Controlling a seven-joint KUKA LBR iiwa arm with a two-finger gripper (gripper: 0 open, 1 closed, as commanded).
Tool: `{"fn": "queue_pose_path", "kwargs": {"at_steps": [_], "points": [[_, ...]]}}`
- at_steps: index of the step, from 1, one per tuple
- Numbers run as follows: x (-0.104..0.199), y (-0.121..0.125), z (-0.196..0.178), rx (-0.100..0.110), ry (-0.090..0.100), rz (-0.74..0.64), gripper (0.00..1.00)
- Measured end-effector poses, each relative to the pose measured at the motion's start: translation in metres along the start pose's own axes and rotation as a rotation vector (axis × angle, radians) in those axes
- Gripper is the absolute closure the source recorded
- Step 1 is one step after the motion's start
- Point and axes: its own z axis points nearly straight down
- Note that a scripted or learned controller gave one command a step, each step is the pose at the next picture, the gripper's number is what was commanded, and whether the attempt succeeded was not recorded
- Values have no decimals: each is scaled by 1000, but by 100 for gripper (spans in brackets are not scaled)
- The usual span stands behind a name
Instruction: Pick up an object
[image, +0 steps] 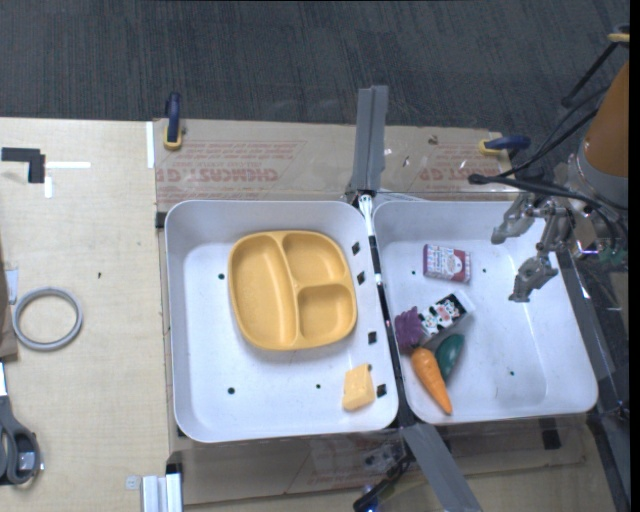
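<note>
Toys lie in the right bin (560, 390), and any one of them could be the thing to pick up. A pink box (446, 262) lies flat by itself near the back of that bin, with bare white floor all around it, so it looks like the easy one to grab. Lower down, by the wall between the bins, four things are bunched up: a purple toy (408, 326), a small black and white pack (443, 313), a dark green toy (450, 352) and an orange carrot (432, 380). They touch or nearly touch each other, so pinching just one of them could be hard. The end effector (530, 262) hangs over the right side of this bin, well apart from the toys. Its two fingers look spread apart and there is nothing between them. To do this well, I think it should move left over the pink box, go straight down, and close on the short sides. In the left bin (190, 330) sits a yellow plate (292, 290) with three parts, and a yellow block (359, 388) lies near the front corner. On the tabletop (90, 400), far to the left, are a grey ring (44, 318) and scissors (17, 452).
</note>
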Motion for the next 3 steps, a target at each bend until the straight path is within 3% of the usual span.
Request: {"fn": "queue_pose_path", "kwargs": {"at_steps": [1,2,3], "points": [[6,52,50,1,2,348,0],[34,40,143,-1,-11,569,0],[76,42,152,-16,-50,988,0]]}}
